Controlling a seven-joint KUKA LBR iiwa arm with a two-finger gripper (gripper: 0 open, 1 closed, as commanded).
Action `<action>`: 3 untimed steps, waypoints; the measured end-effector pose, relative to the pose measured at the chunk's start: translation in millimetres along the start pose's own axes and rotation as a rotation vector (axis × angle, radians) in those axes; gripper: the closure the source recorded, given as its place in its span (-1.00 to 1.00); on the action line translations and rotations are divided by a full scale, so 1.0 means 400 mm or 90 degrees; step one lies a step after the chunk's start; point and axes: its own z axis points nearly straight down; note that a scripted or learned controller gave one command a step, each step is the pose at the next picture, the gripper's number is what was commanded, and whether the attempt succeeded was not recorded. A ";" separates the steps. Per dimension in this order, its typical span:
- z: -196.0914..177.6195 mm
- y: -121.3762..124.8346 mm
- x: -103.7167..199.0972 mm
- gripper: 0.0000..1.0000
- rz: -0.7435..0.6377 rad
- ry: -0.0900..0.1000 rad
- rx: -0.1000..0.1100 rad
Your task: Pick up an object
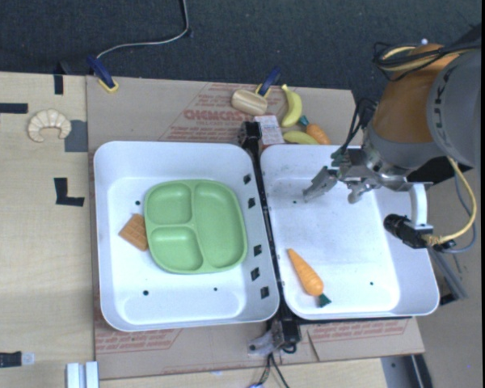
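Observation:
An orange toy carrot (305,275) with a green tip lies in the right bin (388,297), near its front left. My gripper (338,187) hangs over the back part of that bin, well behind the carrot. Its two fingers are spread apart, one pointing left and one pointing down, with nothing between them. In the left bin (113,297) sits a green divided plate (196,225), and an orange cracker-like piece (134,232) pokes out from under its left edge.
Behind the bins, on the cardboard, lie a banana (292,106), a bread roll (248,100), a small carrot (315,132) and a small box (267,128). A croissant (49,124) rests at the far left of the bench. A black clamp ridge (259,217) divides the bins.

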 end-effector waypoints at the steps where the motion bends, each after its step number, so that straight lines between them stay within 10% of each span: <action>1: 0.219 -0.162 0.025 -1.00 0.001 0.000 0.002; 3: 0.254 -0.243 0.023 -1.00 0.002 -0.003 -0.007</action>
